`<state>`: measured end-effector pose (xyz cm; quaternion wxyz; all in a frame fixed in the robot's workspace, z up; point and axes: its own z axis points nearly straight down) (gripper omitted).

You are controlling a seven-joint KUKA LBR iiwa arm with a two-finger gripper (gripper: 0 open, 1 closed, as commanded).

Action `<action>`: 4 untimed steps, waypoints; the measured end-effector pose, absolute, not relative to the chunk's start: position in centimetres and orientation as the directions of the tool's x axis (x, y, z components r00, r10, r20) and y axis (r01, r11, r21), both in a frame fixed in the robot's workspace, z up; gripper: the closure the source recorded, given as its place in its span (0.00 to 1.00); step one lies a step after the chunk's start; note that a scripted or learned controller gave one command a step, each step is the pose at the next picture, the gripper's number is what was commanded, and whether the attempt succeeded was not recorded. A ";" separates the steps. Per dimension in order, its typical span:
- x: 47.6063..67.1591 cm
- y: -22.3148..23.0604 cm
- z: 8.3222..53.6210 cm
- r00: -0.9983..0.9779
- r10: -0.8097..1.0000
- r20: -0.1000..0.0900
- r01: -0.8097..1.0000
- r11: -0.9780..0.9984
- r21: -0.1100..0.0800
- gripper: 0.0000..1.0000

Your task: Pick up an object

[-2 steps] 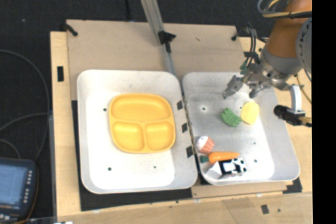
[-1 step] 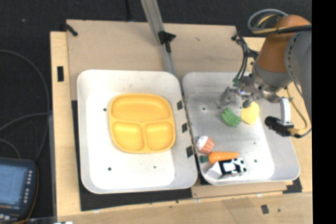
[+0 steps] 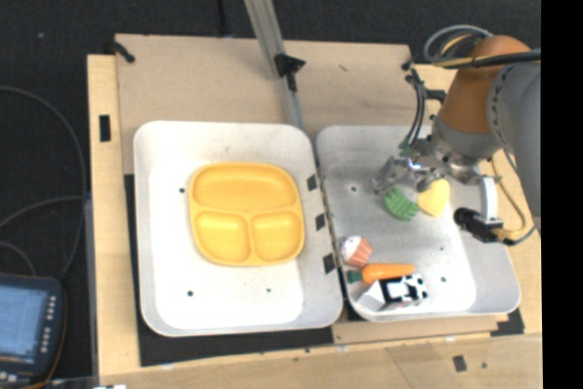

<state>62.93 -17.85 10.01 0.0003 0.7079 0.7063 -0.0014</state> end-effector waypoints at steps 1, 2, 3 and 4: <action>63.1 -18.0 11.3 0.004 1.000 -0.004 1.000 -0.004 0.004 1.00; 63.1 -18.2 15.7 0.005 1.000 -0.002 1.000 -0.005 0.006 1.00; 63.1 -18.3 20.2 0.000 1.000 -0.002 1.000 0.000 0.006 1.00; 63.3 -18.4 24.6 -0.002 1.000 -0.002 1.000 0.002 0.006 1.00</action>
